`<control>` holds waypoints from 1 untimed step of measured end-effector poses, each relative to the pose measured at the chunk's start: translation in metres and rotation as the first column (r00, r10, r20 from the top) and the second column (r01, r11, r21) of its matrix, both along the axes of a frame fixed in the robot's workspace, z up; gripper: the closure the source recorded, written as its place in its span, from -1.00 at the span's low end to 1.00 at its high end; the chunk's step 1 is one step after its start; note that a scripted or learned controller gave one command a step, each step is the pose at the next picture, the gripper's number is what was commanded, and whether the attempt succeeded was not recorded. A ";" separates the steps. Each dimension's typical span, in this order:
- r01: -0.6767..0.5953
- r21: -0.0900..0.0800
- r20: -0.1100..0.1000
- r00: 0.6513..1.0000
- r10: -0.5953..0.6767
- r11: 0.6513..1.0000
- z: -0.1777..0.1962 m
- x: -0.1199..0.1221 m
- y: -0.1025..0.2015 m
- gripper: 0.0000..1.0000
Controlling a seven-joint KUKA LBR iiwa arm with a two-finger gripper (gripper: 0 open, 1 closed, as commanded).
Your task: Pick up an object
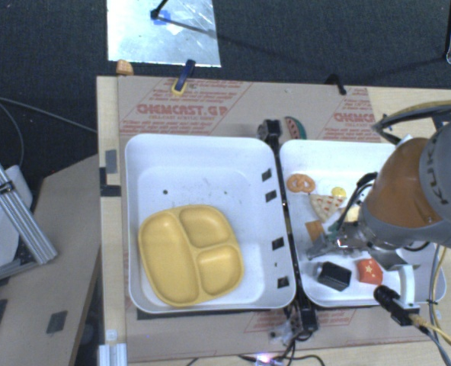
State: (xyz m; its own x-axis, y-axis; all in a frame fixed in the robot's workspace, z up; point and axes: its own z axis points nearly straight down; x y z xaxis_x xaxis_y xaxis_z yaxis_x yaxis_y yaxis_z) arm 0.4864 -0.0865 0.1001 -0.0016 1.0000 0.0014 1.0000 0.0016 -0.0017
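Hand (326,242) hovering low in right bin (317,155), between brown block (315,229) and black block (335,274); finger state unclear. Advise centring over one block before closing.

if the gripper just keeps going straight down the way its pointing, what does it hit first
Most likely the bare floor of the right bin, in the gap between the brown block and the black block. The gripper points down there, though its height above the bin is unclear, so it may clip the black block.
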 end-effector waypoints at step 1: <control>-0.001 -0.001 0.004 1.000 0.001 1.000 0.013 0.001 -0.001 1.00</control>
State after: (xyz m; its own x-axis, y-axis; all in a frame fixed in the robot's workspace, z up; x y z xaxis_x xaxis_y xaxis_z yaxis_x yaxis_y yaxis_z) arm 0.4873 -0.0871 0.1133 -0.0022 1.0000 0.0006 1.0000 0.0022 0.0021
